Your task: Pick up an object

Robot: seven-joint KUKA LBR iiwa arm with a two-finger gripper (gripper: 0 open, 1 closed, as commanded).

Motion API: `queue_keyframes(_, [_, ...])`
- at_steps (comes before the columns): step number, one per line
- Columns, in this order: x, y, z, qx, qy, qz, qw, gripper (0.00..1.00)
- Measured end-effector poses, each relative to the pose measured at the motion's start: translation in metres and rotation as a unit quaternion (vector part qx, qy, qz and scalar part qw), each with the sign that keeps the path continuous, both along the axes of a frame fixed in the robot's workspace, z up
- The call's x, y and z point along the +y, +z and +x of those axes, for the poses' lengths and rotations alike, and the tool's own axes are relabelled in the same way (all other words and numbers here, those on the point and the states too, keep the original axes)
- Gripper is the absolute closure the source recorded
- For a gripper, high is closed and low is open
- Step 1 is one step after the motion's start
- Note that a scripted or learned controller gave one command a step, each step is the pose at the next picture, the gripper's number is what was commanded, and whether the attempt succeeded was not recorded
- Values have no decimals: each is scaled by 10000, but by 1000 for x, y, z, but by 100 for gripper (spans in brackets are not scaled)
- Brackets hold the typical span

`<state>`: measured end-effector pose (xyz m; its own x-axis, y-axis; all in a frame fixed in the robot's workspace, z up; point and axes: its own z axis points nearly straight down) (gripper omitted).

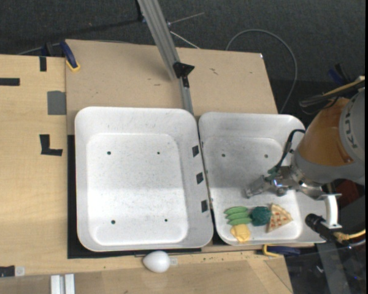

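Four small toys lie clustered at the near edge of the right bin (pixel 245 127): a green pea pod (pixel 236 213), a dark green broccoli piece (pixel 260 214), a yellow piece (pixel 240 231) and a pizza slice (pixel 279 217). Above them hangs the gripper (pixel 255 190), low over the bin floor, holding nothing; cannot tell whether spread or closed from this slant. Best to pick one target, probably the pizza slice at the cluster's outer side, and descend straight over its middle with fingers set across its narrow width. Risky: broccoli touching or just beside the slice, pea pod pressed against the broccoli, bin wall close behind. Elsewhere: left bin (pixel 135 118) beside it, a white egg-shaped thing (pixel 156 261) on the bench in front, a grey pole (pixel 162 32) slanting overhead.
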<state>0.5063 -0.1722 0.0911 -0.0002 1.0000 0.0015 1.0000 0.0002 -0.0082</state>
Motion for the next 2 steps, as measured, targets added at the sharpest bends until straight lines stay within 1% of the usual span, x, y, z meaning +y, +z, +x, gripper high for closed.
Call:
queue_keyframes(1, [0, -1, 0, -38, 2, -12, 10000, 0])
queue_keyframes(2, [1, 8, 0, -36, 5, -4, 10000, 100])
